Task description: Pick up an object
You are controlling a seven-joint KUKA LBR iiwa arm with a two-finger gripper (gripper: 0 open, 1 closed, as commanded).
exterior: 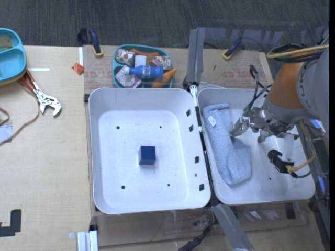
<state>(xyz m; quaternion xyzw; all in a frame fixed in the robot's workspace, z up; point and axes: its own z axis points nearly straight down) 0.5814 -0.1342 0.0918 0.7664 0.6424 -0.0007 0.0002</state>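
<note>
Approach step: gripper (246, 127) sits low beside the light-blue cloth (226, 143) in the right bin (272, 190), finger state can't tell; next needs to close on cloth.

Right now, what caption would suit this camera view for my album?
Gripper poised over a pale blue cloth in the right bin; a blue cube sits in the left bin.

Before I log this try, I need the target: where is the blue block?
The blue block lies near the middle of the left bin, apart from the light blue cloth in the right bin.
</note>
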